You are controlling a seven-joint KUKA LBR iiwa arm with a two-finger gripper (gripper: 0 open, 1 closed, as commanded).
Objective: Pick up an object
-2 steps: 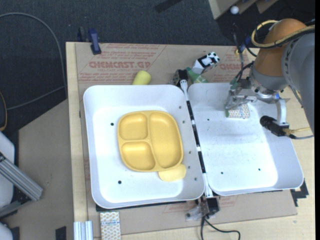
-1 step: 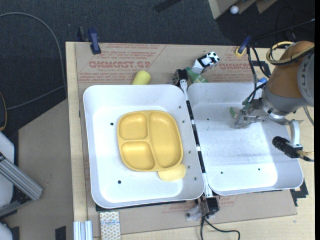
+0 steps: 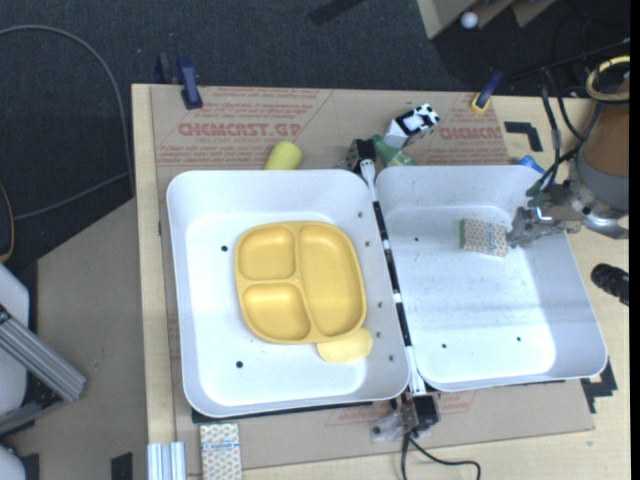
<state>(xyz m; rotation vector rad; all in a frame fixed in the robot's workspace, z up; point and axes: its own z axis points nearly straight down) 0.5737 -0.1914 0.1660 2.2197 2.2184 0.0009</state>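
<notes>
i see my tool (image 3: 522, 227) low in the right bin (image 3: 500, 308), just beside the small sponge (image 3: 484, 236); can't tell its opening.

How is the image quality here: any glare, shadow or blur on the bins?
Camera view: the left bin is bright, near washed out along its left wall; the yellow tray stays sharp; the right bin is evenly lit and greyer; the gripper by the small patterned block looks slightly soft.

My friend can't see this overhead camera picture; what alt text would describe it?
A grey robot arm's tool sits beside a small patterned sponge in the right white bin. The left bin holds a yellow divided plate.
</notes>
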